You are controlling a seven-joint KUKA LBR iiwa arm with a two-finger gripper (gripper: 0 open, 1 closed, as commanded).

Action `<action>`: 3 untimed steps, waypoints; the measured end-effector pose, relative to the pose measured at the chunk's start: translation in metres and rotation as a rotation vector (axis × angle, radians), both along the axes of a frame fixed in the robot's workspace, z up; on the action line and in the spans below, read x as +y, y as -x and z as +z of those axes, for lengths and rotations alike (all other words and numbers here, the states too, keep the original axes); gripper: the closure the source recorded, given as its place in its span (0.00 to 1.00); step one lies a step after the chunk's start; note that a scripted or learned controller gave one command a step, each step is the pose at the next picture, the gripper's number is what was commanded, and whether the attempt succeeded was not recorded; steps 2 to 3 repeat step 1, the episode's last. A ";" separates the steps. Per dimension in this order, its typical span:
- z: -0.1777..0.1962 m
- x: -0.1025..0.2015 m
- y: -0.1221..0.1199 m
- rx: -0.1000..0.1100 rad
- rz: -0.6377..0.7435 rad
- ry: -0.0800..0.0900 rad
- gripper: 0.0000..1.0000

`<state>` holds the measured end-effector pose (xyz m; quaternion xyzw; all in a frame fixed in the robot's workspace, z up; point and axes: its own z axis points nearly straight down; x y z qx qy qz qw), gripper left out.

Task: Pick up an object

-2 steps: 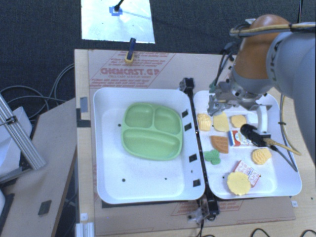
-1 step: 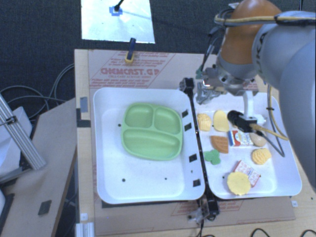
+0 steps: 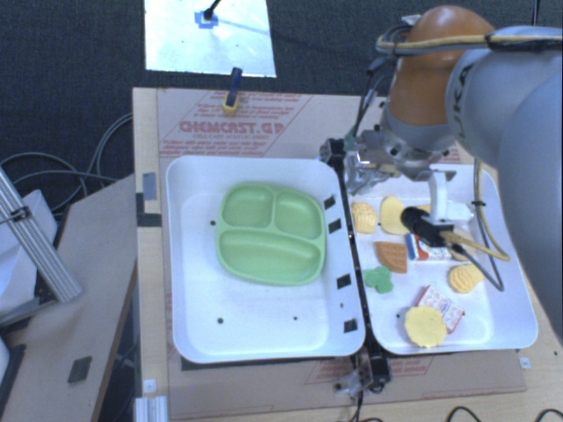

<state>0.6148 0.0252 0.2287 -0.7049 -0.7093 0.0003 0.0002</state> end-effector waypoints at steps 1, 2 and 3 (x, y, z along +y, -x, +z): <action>-0.014 -0.013 -0.004 0.000 -0.006 0.001 1.00; -0.014 -0.013 -0.004 0.000 -0.006 0.001 1.00; -0.014 -0.013 -0.004 0.000 -0.006 0.001 1.00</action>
